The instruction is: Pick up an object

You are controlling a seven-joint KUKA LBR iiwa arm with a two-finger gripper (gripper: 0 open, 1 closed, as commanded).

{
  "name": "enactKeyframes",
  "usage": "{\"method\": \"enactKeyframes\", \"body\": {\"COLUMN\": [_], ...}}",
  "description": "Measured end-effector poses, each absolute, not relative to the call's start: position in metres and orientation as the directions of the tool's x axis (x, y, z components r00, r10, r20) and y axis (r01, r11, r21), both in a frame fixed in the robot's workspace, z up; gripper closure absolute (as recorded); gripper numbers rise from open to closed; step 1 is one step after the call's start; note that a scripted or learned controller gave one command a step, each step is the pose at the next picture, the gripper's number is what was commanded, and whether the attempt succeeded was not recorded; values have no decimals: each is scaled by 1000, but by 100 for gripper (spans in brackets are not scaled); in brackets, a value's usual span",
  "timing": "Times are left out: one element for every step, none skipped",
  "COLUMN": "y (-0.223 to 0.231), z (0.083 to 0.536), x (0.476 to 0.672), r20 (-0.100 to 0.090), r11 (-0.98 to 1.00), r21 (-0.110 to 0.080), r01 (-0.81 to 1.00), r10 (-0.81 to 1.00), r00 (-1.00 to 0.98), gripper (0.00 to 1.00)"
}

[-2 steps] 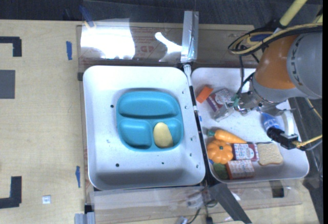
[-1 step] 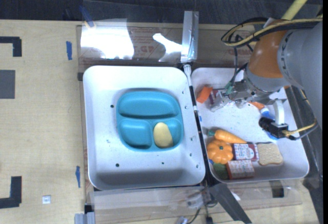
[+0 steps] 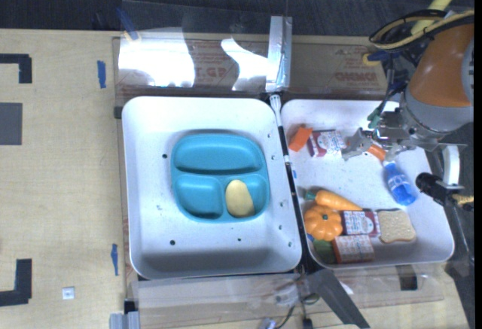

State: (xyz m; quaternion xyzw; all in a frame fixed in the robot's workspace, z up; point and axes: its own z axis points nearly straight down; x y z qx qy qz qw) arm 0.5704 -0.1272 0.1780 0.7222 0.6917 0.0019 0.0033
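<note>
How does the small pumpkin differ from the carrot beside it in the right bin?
The pumpkin is round and ribbed; the carrot is long and tapered. The pumpkin sits nearer the bin's front edge, the carrot lies slanted just behind it. Both are orange and lie close together.

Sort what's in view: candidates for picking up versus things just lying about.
Job: gripper; small orange pumpkin; orange carrot; blue plastic bottle; slice of bread.
Lying about: blue divided tray; yellow egg-shaped item in it.
</note>
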Motion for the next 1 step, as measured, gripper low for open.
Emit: {"method": "enactKeyframes", "body": {"y": [-126], "z": [88], "x": [535], "r20": [-1], "r11": [94], "r21": [7], "r01": [996], "r10": [996], "r00": [-94], "gripper": [0]}}
